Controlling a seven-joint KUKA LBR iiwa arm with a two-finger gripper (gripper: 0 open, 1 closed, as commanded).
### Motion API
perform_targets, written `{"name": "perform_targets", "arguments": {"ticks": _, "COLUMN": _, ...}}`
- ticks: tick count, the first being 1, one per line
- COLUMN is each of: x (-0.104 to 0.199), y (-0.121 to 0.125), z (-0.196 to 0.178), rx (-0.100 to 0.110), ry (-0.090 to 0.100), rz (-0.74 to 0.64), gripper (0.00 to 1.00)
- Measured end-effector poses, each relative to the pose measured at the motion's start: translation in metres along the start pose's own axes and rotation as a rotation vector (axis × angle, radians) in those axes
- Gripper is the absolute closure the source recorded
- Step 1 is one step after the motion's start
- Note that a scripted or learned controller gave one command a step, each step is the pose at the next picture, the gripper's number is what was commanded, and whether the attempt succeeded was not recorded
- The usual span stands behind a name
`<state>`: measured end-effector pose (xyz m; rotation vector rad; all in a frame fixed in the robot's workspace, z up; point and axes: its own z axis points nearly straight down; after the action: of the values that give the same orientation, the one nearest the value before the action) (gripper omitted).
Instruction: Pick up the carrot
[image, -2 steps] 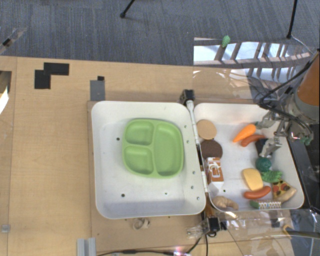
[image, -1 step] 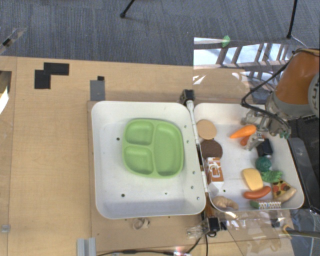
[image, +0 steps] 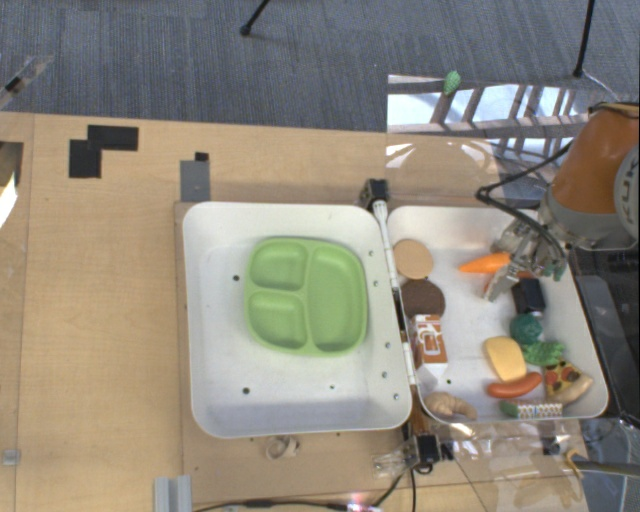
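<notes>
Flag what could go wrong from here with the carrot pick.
1. The gripper sits at the thick end of the carrot, and the view cannot settle whether it has a hold. The tapered toy could slip out or be nudged away on lifting.
2. The broccoli and a yellow toy food lie close in front of the gripper in the same right bin. A misplaced grasp might bump or catch one of them instead.

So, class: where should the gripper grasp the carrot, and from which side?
Probably its thicker half, from above, closing across the width. The carrot lies flat, tapering toward the view's left, bare bin floor along both sides; the gripper sits at its thick end.
</notes>
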<state>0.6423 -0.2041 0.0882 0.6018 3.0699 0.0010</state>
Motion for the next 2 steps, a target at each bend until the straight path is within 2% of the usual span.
{"name": "perform_targets", "arguments": {"ticks": 1, "x": -0.0037, "y": 0.0033, "z": -0.0146, "rx": -0.003, "ry": -0.013, "rz": -0.007, "gripper": 1.00}}
{"name": "perform_targets", "arguments": {"ticks": 2, "x": -0.0035, "y": 0.0035, "z": -0.0141, "rx": -0.003, "ry": -0.012, "rz": -0.008, "gripper": 0.00}}
